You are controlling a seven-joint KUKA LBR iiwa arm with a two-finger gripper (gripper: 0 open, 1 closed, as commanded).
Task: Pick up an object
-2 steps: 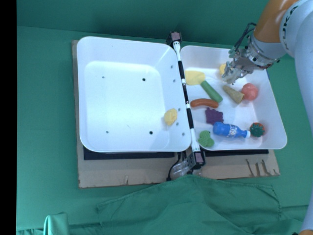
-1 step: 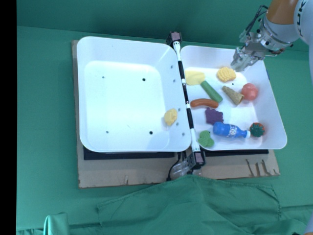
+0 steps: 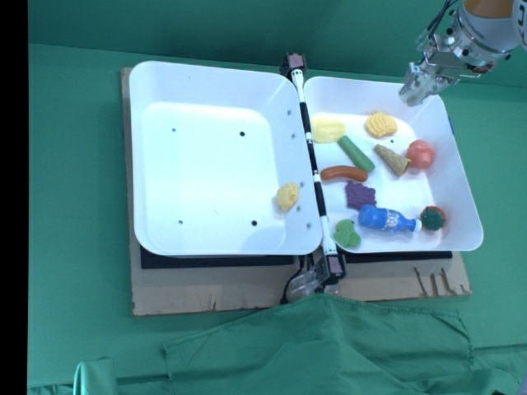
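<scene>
My gripper (image 3: 414, 91) hangs over the far right rim of the right bin (image 3: 461, 189), above and to the right of a yellow corn piece (image 3: 380, 124). In that bin lie a yellow lemon-like piece (image 3: 328, 128), a green cucumber (image 3: 356, 153), an orange cone (image 3: 393, 159), a red tomato (image 3: 421, 154), a sausage (image 3: 344, 173), purple grapes (image 3: 360, 195), a blue bottle (image 3: 387, 219), a strawberry (image 3: 432, 217) and a green piece (image 3: 347, 234). Nothing shows between the fingers. A small yellow piece (image 3: 287, 196) lies in the left bin (image 3: 206, 97).
The two bins rest on a brown cardboard sheet (image 3: 165, 290) over green cloth. A black-and-white divider bar (image 3: 311, 159) runs between the bins. Rumpled green fabric (image 3: 329, 348) bunches up along the near edge.
</scene>
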